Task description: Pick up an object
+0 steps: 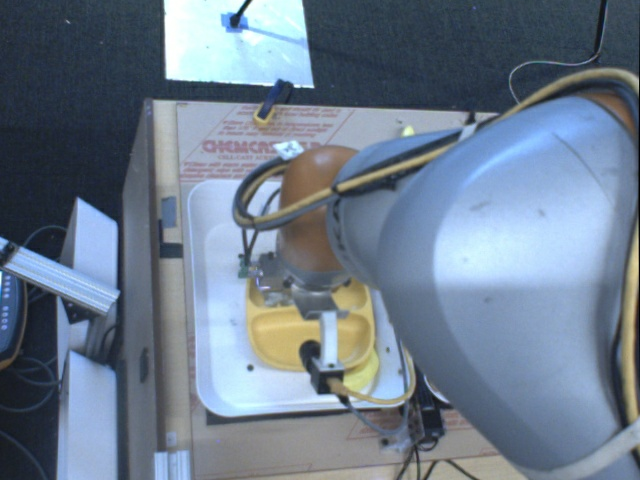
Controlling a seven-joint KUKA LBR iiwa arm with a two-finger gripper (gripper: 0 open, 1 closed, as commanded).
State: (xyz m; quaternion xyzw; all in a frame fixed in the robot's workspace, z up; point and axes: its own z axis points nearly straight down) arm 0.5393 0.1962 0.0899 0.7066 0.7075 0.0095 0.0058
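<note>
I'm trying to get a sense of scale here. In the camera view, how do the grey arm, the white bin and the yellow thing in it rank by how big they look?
1. grey arm, though it is nearest the camera, so its size is exaggerated.
2. white bin.
3. yellow tray-like object, lying inside the bin, partly covered by the arm.

Dark speckled carpet floor (80,78) all around. A pale shiny sheet (238,30) lies flat on the floor at top, catching light, with a thin black rod's blue foot (234,21) resting on it. The counter (145,268) is a wood-edged box topped with brown cardboard (300,128) printed in red lettering. A small yellow-and-black item (271,102) sits on the cardboard's far edge. At left, a white box (90,238), a slanted aluminium rail (60,276) and loose black cables (20,378). Thin cable (601,18) on the floor upper right.
</note>
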